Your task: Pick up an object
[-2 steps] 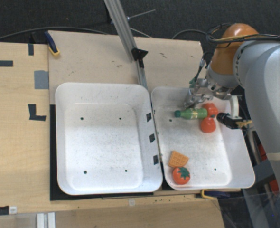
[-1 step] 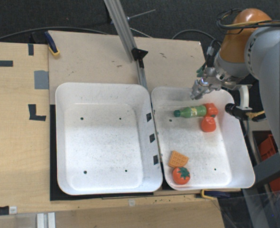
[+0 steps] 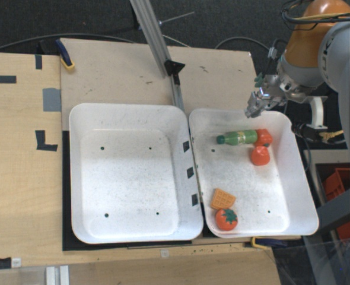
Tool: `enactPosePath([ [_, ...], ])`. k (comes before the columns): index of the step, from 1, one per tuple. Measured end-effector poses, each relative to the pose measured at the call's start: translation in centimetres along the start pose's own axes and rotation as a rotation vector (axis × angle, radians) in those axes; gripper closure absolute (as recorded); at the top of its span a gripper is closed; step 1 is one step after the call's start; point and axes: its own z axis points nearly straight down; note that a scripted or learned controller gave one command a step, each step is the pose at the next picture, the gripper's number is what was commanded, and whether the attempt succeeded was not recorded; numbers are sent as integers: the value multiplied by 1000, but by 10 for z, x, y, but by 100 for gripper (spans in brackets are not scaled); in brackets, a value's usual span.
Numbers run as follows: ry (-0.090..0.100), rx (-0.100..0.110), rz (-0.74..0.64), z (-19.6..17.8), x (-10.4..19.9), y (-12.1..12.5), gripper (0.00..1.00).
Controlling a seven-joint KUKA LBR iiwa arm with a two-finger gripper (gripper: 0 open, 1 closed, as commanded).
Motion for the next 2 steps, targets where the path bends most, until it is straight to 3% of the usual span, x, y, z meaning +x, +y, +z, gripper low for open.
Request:
enactPosePath([
  [1, 1, 2, 0, -21, 0, 1, 100],
  [2, 2, 5, -5, -25, 57, -9, 100],
])
